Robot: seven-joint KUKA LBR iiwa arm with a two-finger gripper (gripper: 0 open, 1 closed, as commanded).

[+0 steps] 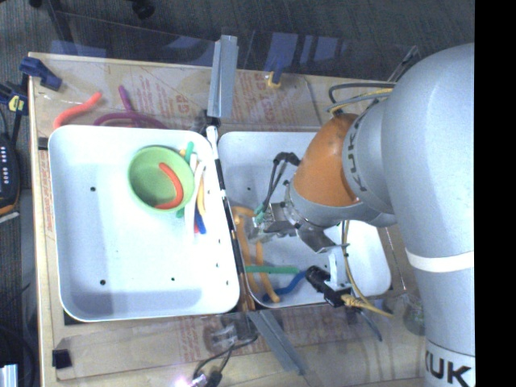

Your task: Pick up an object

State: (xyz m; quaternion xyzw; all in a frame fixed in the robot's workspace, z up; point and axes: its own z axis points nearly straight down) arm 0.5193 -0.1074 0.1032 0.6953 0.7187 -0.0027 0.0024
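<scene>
"KUK" lettering marks the grey arm (435, 216) at 5 o'clock, whose gripper (260, 226), possibly empty though I cannot tell, hovers over the right bin (242, 147).

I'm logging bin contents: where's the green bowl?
The green bowl sits in the left bin, near its upper right corner, with an orange strip curled inside it.

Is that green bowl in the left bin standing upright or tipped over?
Upright. The green bowl shows its round open mouth to the camera above, and a curved orange piece lies inside it.
</scene>
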